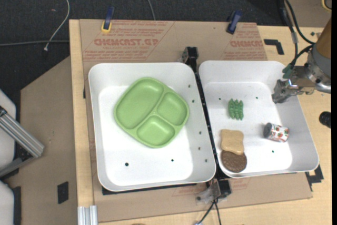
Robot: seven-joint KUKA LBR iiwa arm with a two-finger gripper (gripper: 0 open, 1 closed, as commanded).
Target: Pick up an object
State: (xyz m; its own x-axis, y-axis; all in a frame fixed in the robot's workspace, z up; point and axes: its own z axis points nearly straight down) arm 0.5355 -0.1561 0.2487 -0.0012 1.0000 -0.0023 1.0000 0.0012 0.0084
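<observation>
The desk [79, 113], a cardboard-topped board, carries two white bins side by side, with blue clamps at its far edge. The left bin [105, 160] holds a green divided plate [151, 111], lying near its middle. The right bin [295, 158] holds a tan and brown sandwich-like piece [233, 149] at its near left corner, a small red and white can [277, 132] lying towards its right wall, and a small green ridged thing [235, 109], perhaps a toy, nearer the middle. The gripper [280, 91] hangs over the right bin's far right corner, apart from all three; whether its jaws are open I cannot tell
</observation>
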